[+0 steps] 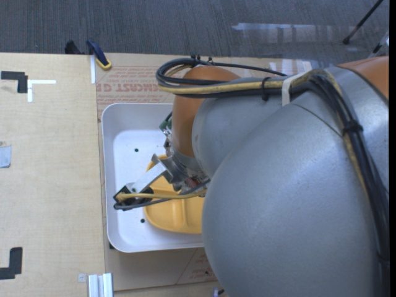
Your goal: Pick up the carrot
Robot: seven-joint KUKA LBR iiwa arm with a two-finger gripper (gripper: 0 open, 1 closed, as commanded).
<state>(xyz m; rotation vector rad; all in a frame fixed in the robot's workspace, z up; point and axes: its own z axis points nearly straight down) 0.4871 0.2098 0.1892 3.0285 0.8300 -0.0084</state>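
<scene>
**A:** Entry: arm down at the bin. What do you see from where you stand?

**B:** The grey arm (291,209) bulks across the right and covers much of the bench; its orange band (198,91) sits over the white bin (117,159); a loop of black cable (185,79) rides on top of the band.

**A:** Gripper?

**B:** The gripper (179,177) is inside the bin, about mid-bin, low over the floor; the wrist covers its working end; open or closed, I cannot tell.

**A:** And the carrot?

**B:** Not certain. One yellow-orange shape (170,220) lies on the bin floor toward the bin's lower wall in this view, just beneath the gripper; the arm covers its right side. A small tip of the same colour (153,163) pokes out higher up, beside the wrist. Whether that shape is the carrot I cannot tell; most of its outline is hidden.

**A:** Is it in the grip?

**B:** Cannot tell; the contact is hidden.

**A:** Surroundings?

**B:** The bin rests on brown cardboard (133,84) with printed lettering; the pale wooden bench (49,178) lies to the left, with black marks (13,79) on it; a small blue-and-yellow thing (99,54) sits at the bench's far edge, well apart from the bin; there is grey carpet (185,11) beyond.
</scene>
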